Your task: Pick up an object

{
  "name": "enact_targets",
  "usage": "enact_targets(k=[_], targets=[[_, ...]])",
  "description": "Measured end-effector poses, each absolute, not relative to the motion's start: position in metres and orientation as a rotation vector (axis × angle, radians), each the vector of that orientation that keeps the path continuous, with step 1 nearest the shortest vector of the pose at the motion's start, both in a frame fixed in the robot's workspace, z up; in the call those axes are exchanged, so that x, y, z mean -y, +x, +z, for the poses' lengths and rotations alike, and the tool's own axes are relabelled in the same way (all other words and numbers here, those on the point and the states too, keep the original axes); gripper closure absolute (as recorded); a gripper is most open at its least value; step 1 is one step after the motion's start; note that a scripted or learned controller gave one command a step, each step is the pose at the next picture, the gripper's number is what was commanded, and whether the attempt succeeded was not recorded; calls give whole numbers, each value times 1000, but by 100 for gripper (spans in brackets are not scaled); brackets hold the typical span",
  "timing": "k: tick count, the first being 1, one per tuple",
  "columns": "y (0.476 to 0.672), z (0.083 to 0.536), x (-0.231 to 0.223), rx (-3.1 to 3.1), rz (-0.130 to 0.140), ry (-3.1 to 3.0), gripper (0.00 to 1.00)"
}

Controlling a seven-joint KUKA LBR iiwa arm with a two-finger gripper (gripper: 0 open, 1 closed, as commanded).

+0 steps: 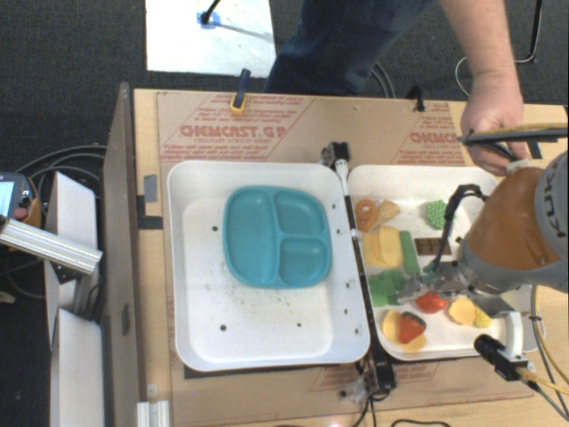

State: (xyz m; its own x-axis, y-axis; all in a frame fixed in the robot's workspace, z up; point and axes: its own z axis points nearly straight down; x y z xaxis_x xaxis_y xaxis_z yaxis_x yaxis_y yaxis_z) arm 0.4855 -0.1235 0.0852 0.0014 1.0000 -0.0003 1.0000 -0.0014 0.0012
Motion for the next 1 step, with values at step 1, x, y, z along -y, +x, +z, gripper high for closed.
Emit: enact_targets(k=[1], targets=[[487,95,123,-2221,2,2218,100]])
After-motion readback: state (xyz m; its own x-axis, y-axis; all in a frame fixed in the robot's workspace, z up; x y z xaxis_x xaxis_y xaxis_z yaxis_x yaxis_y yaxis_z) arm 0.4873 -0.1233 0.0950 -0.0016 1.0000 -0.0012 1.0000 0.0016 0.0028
